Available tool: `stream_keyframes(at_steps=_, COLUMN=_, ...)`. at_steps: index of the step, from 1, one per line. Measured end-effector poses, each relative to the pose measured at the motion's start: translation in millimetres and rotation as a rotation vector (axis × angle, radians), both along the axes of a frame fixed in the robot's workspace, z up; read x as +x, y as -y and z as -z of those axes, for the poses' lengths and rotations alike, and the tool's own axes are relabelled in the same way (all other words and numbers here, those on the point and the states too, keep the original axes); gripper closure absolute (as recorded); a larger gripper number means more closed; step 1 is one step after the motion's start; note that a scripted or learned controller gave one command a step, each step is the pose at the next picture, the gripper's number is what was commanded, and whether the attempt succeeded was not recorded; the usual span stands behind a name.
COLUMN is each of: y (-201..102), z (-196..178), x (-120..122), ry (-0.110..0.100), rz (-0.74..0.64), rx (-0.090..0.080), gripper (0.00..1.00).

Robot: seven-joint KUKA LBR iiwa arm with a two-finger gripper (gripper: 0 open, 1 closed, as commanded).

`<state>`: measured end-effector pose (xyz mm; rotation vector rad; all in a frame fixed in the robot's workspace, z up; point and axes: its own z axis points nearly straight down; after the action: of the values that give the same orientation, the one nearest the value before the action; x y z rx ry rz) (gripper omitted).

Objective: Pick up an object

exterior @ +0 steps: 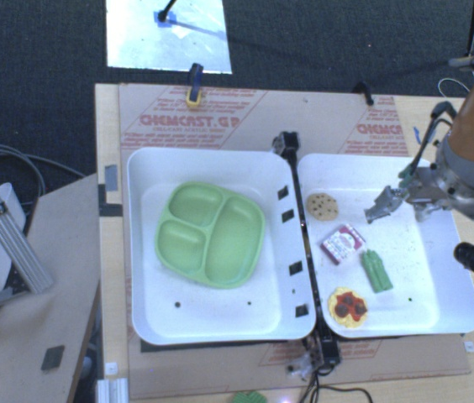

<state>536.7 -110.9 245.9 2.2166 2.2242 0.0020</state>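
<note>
A: What lies in the left bin (149,309)?

B: A light green divided plate (211,234). It sits a little above the middle of the bin floor, turned slightly, with three compartments. Nothing touches it.

A: And in the right bin (451,313)?

B: Four small things. A round cookie (322,206) is near the left wall, in the upper part. Below it and a little to the right lies a red and white packet (343,243), tilted as a diamond. Just beside it, to the right, is a green bean piece (376,270). Its long axis runs from upper left to lower right, steeply, so it points toward the lower edge of the bin. Near the lower left corner is a yellow disc with red topping (349,306).

A: How does the arm (472,154) stand?

B: It enters from the right, over the upper right part of the right bin. The orange band is at the top and the grey wrist is under it. The gripper (381,206) reaches to the left and a little downward, above the bin floor between the cookie and the right wall.

A: Is the pincer gripping something?

B: I cannot tell if it is open or closed. I see no thing between its tips. It stands apart from the cookie and from the packet.
</note>
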Motion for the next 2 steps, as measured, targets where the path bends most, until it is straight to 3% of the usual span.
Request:
stream_keyframes(at_steps=1, y=11, z=139, x=-55, ry=-0.016, rz=0.006, rx=0.003, gripper=0.0)
stream_keyframes(at_steps=2, y=10, z=121, x=-49, ry=0.002, rz=0.002, rx=0.0, gripper=1.0)
